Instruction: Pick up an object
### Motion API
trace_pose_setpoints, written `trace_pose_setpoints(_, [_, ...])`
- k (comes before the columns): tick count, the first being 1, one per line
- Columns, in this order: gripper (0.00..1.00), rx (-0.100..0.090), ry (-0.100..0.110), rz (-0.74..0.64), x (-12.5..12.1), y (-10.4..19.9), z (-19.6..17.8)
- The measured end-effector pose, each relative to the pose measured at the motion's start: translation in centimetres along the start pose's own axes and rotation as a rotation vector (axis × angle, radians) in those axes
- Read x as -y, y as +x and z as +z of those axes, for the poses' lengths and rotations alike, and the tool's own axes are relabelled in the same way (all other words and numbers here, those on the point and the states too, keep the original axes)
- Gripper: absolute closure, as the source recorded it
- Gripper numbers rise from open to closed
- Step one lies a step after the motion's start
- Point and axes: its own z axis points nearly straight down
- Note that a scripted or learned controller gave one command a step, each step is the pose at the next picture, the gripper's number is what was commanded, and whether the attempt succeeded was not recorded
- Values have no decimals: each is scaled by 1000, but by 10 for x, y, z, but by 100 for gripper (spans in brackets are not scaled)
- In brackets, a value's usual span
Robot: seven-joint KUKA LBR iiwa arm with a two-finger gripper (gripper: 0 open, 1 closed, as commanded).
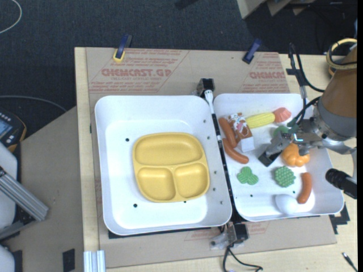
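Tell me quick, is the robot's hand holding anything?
Hand: down in the right bin among the toy food; open or shut cannot be told.

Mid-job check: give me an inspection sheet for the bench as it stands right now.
Surface: cardboard-topped bench with left bin and right bin side by side.
Job's things: right bin holds corn cob, sausages, orange piece, two green pieces, white cube.
Clutter: yellow divided tray in left bin.
Grippers: end effector low over right bin beside the orange piece; finger state unclear.
Cables: black cable by the arm; wires at front edge.
Surroundings: two clamps on the back edge; dark floor.
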Motion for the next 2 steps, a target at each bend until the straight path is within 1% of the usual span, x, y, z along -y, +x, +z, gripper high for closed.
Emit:
trace_pose_setpoints(1, [0, -1, 1, 0, 10, 3, 57])
trace_pose_setpoints(2, [0, -1, 1, 0, 14, 3, 100])
